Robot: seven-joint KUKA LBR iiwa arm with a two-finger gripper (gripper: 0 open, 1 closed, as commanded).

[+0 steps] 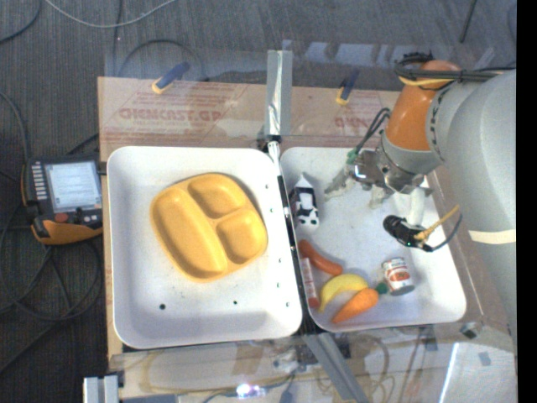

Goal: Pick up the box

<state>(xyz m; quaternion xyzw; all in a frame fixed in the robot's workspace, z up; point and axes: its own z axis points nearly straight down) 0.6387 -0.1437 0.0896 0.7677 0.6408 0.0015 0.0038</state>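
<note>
The box (304, 206) is a small black-and-white carton standing against the left wall of the right bin (436, 309), near its back. My gripper (359, 188) hangs over the back of that bin, to the right of the box and a little behind it, not touching it. Its two fingers are spread open with nothing between them.
In the front of the right bin lie a red sausage (321, 259), a yellow fruit (344, 287), a carrot (357, 305) and a small can (398, 275). A yellow divided plate (210, 225) fills the middle of the left bin (134, 309).
</note>
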